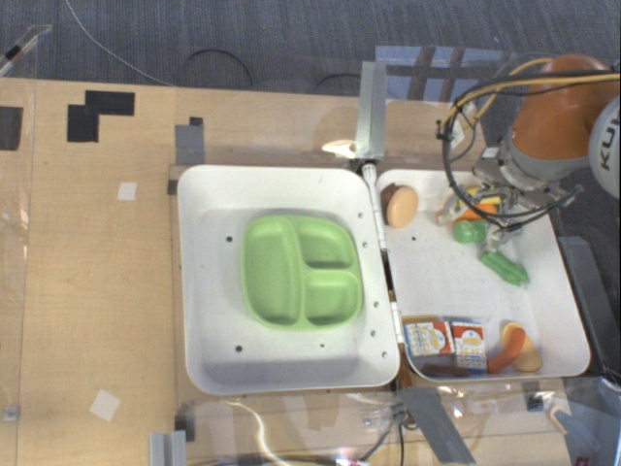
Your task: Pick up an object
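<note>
So the gripper (pixel 497 219) is down in the far right part of the right bin (pixel 572 357), hanging under the grey wrist with the orange band (pixel 555 115) and a loop of black and yellow cables (pixel 466 115) coming off it. Honestly can't tell how it's set from up here, the wrist body blocks most of it. It's sitting right over a little cluster of toy food: a green round piece (pixel 468 231) just to its left with something orange and yellow (pixel 475 200) tucked behind that, partly under the gripper hardware, so hard to say what those bits are. Just below the gripper there's a long green veggie-looking thing (pixel 505 266) lying at a slant on the bin floor, looks close to the gripper but I can't tell if they touch. Further left, up against the divider between the bins, there's a tan egg-shaped thing (pixel 401 205) on its own. Along the near edge of the same bin you've got two small cartons (pixel 444 343) side by side, and next to them an orange curved piece (pixel 508 346) with a pale slice (pixel 529 359) touching it. The left bin (pixel 209 357) just has a green divided plate (pixel 300 270) lying flat in the middle. Both bins sit on a light wood bench (pixel 87 289).
</note>
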Controlling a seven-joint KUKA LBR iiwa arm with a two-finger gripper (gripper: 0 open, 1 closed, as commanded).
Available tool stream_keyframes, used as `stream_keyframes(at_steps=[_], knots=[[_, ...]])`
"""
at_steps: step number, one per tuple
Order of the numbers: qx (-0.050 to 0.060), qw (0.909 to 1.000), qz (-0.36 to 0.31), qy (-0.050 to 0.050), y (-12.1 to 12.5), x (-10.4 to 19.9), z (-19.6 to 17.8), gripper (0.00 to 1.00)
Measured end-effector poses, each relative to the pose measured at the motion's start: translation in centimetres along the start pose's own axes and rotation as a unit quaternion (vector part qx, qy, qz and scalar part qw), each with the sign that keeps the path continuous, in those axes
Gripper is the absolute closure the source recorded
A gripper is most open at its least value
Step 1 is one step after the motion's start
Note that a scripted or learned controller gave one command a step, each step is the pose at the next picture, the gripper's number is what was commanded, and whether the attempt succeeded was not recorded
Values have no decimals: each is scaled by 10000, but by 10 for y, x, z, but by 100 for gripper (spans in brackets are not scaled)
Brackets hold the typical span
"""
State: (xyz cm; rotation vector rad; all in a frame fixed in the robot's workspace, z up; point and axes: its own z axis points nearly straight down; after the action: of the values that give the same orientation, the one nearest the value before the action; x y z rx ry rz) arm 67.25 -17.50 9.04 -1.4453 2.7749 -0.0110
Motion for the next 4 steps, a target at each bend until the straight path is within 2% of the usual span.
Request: stream_keyframes(at_steps=[1, 2, 3, 4], knots=[[-14, 9980, -629, 14, 48, 72, 0, 0], [-13, 9942, -1075, -11, 28, -13, 1, 0], [37, 9945, -1042, -49, 24, -15, -14, 100], [38, 9916, -1294, -12, 21, -20, -172, 100]])
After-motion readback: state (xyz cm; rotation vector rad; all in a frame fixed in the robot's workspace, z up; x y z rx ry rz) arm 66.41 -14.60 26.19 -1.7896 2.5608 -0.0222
